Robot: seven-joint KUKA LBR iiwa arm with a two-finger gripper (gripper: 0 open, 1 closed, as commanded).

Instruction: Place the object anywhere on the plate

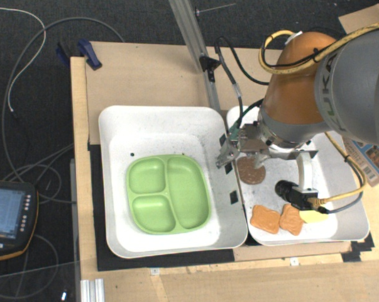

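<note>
A light green plate point(169, 194) with three compartments lies in the left white bin point(117, 131). In the right bin point(346, 222), a round brown patty point(251, 172) rests near the left wall. Two orange-brown pieces point(265, 219) point(291, 219) and a pale yellow piece point(313, 216) lie along the front of that bin. My gripper point(230, 153) hangs over the rim between the two bins, just left of the patty. The bulky grey and orange wrist point(296, 99) hides much of the right bin's back. I see nothing held in the gripper.
A black cylinder on a yellow cable point(293, 195) dangles over the right bin beside the food pieces. A slanted metal post point(192, 36) rises behind the bins. Left of the bench lie loose cables and a pendant point(10, 222).
</note>
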